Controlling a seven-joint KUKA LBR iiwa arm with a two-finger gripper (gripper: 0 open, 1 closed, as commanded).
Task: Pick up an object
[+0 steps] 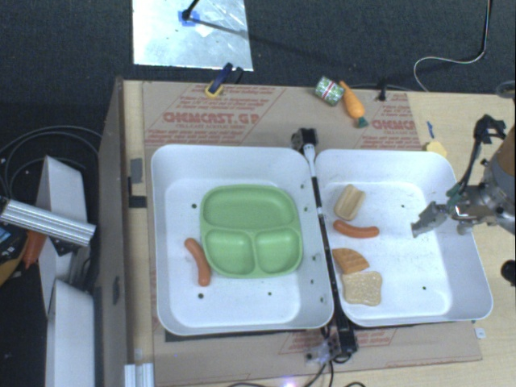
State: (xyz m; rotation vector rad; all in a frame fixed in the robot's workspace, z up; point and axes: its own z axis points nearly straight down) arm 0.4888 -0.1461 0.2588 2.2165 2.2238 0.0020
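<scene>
The right bin [427,313] holds a tan bread roll [349,201], an orange-red sausage [355,230], a brown pastry piece [349,260] and a pale toast slice [363,288], all along its left side. My gripper [425,222] hangs over the right part of this bin, well to the right of the sausage, and nothing shows in it. The left bin [173,297] carries a green divided plate [251,230] with a second sausage [198,261] lying beside its lower left corner.
Behind the bins, a toy carrot [352,103] and a small green can [328,89] lie on the cardboard. A yellow piece [435,147] sits near the right bin's back corner. A blue-yellow clamp [219,81] is at the back left. The bins meet at a dark ridge [321,224].
</scene>
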